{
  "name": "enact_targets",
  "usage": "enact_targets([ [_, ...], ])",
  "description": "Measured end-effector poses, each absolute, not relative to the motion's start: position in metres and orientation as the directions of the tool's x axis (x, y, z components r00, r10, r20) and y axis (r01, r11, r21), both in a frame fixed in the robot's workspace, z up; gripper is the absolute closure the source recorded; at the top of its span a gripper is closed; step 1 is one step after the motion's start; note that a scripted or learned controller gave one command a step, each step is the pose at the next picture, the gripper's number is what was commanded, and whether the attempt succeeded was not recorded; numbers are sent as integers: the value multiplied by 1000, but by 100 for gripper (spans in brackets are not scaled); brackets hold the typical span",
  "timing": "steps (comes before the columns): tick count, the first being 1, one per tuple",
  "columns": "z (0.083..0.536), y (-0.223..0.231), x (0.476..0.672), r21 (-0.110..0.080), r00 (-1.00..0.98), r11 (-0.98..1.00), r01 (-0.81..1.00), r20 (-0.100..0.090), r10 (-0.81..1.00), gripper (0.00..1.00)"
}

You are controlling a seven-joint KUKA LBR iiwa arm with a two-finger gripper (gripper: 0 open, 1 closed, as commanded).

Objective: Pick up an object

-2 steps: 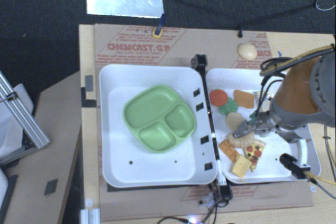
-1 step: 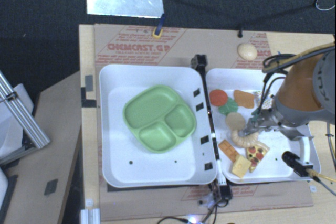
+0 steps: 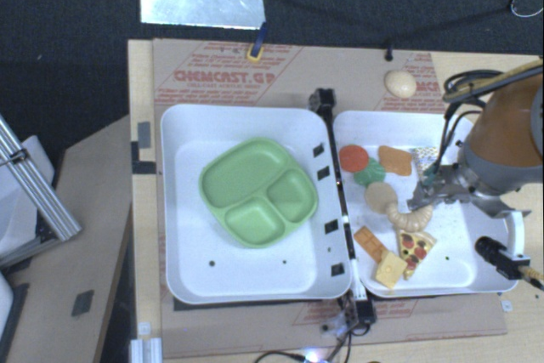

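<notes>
You see the gripper [image 3: 418, 201] low in the right bin [image 3: 450, 275], just above the croissant [image 3: 411, 219]; whether it is open or grasping anything, you cannot tell. Below the croissant lies the pizza slice [image 3: 415, 248], left of it the beige ball [image 3: 380, 196]. The green tray [image 3: 258, 191] sits far left, in the other bin [image 3: 183, 183].

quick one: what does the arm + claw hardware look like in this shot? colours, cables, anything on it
The arm comes in as a bulky rounded body with a broad orange band on top and grey below. Black cables loop off its upper side. The claw is a slim grey metal piece that narrows towards its tip. A black cylindrical part sticks out on a pale bracket beneath the arm. No markings are legible.
</notes>
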State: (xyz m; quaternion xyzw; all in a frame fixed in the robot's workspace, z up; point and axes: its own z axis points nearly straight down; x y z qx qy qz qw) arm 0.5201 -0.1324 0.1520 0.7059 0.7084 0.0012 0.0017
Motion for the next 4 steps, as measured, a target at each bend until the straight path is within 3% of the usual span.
enact_targets([
  [2, 226, -133, 513, 4, -4, 4, 1000, -1, 1000, 100],
  [4, 209, -39, 577, 3, -11, 11, 1000, 2, 1000, 100],
])
